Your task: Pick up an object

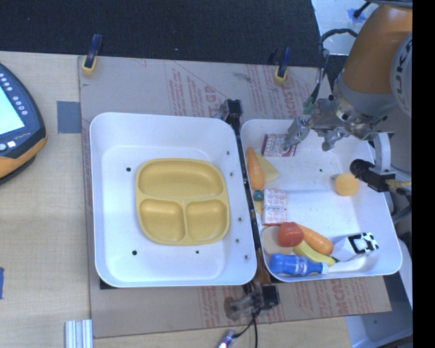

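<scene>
My gripper [311,135] hangs over the far end of the right bin [380,201], its two fingers spread apart and open with nothing between them. A pink packet [276,146] lies just left of the left fingertip. A yellow ball [346,185] rests on the bin floor below and right of the gripper. Further toward the front lie a white packet [275,206], a red tomato [290,233], an orange carrot [317,238], a yellow banana [312,253], a blue bottle [293,266] and a black-and-white piece [362,243].
An orange piece [254,169] and a yellow wedge [268,171] lean at the right bin's left wall. The left bin [109,194] holds a yellow divided plate [181,199]. A tablet [3,122] sits at the far left of the bench.
</scene>
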Robot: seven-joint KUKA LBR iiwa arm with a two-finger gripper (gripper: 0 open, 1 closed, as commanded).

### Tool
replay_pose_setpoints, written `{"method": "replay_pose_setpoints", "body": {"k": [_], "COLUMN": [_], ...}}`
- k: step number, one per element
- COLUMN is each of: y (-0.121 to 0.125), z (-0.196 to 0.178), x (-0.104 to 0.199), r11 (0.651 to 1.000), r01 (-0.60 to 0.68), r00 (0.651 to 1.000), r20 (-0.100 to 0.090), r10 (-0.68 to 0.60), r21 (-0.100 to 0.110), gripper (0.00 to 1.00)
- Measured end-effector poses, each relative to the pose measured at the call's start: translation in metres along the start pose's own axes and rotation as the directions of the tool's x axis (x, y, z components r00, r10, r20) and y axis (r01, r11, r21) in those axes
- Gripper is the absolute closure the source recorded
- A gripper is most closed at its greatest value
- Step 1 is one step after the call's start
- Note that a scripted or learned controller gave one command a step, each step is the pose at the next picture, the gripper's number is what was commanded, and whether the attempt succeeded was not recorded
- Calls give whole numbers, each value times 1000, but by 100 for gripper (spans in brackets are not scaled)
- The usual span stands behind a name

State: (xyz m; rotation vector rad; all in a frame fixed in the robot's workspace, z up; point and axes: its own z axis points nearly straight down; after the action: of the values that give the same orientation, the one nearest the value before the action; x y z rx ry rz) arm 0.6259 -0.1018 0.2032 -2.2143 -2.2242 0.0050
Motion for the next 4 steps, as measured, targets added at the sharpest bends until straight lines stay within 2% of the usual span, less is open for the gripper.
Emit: {"method": "replay_pose_setpoints", "body": {"k": [1,2,3,4], "y": [-41,18,-73,-36], "z": [70,96,112,112], "x": [8,-7,10,5], "r11": [1000,1000,1000,1000], "r01": [1,0,0,-1], "r00": [1000,1000,1000,1000], "r20": [1,0,0,0], "r10": [-1,0,0,1], "r21": [2,-1,1,-1], "gripper": [0,0,0,0]}}
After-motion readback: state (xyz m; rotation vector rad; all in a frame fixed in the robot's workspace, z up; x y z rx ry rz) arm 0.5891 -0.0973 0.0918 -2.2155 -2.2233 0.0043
